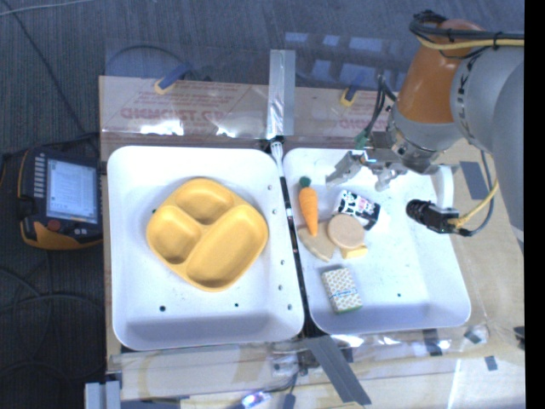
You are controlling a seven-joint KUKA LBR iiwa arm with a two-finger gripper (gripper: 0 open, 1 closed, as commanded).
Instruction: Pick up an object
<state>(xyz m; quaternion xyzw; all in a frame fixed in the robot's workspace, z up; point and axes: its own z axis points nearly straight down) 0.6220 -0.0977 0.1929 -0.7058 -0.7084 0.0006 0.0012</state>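
In the right bin (pixel 426 296) lie an orange toy carrot (pixel 308 210), a round tan wooden disc (pixel 347 231) on a flat beige piece (pixel 317 245), a small black and white carton (pixel 358 206) and a patterned sponge block (pixel 341 288). My gripper (pixel 366 169) hangs over the back of this bin, just above and behind the carton. Its two fingers (pixel 344 167) are spread apart with nothing between them.
The left bin (pixel 136 305) holds a yellow three-part dish (pixel 207 231). A tablet-like pendant (pixel 60 196) lies left of the bins. A black connector and yellow cable (pixel 433 215) hang from the arm over the right bin's far side.
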